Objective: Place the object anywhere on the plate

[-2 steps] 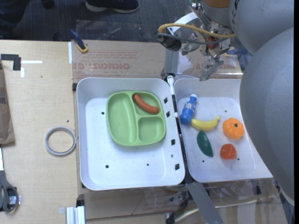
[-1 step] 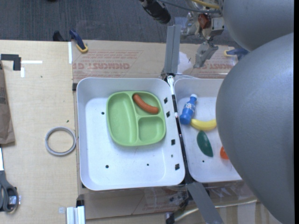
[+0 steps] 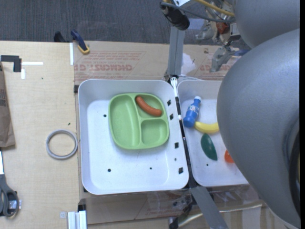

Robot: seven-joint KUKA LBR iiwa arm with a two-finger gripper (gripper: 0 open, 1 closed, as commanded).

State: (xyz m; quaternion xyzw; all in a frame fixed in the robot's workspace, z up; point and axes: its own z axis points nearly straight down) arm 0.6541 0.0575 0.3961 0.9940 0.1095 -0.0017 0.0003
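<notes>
Where the two white bins meet near the middle of the camera view, the left bin [image 3: 95,175] holds a green plate [image 3: 125,125] with three compartments, one long one on its left and two smaller ones on its right. A sausage [image 3: 148,106], reddish orange, lies in the upper right compartment, slanting down toward the right, with one end near the plate's top rim. The other two compartments show bare green.

The right bin [image 3: 209,175] carries a small blue bottle [image 3: 191,112] with a white cap, tilted so that the cap points up and to the right. Just below it lies a banana [image 3: 207,126], its left tip touching or nearly touching the bottle's base. Below the banana sits a dark green oval thing [image 3: 208,147], apart from it. A small orange thing [image 3: 228,156] peeks out at the edge of the arm, mostly hidden.

The arm [image 3: 267,128] fills the right side as a large grey rounded mass, covering much of the right bin. Whether the claw is released or clenched cannot be told, as the arm's bulk blocks it.

On the surface [image 3: 38,104] to the left of the bins lies a grey ring [image 3: 62,143], well apart from the left bin. A pair of scissors [image 3: 7,199] sits at the lower left corner. A blue and yellow clamp [image 3: 80,41] rests near the top edge, above the left bin.
</notes>
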